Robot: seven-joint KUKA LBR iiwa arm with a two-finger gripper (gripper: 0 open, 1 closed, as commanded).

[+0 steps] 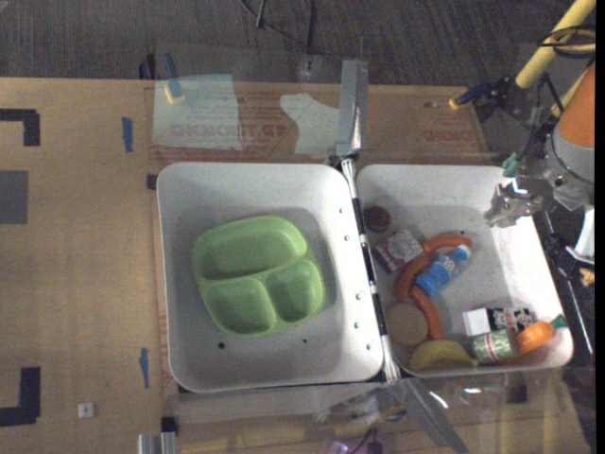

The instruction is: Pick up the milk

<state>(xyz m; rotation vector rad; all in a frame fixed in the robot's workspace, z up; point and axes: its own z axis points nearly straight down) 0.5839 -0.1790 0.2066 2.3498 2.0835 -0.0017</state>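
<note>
Milk carton (pixel 491 321) lies well below the fingers (pixel 510 204) and a touch left of them, near the right bin's (pixel 454 183) lower edge — long axis roughly crosswise, white end leftward. Label printing too small to read. Fingers — spread or pressed together, I cannot tell.

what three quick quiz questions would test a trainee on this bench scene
1. True or false: the green divided tray lies in the right bin.
2. Which lies nearest the milk carton? A) carrot B) blue bottle C) brown disc
3. Over which edge of the right bin is the gripper?

Key
1. False; it lies in the left bin.
2. A
3. Its far right edge, up the picture from the milk carton.
</note>
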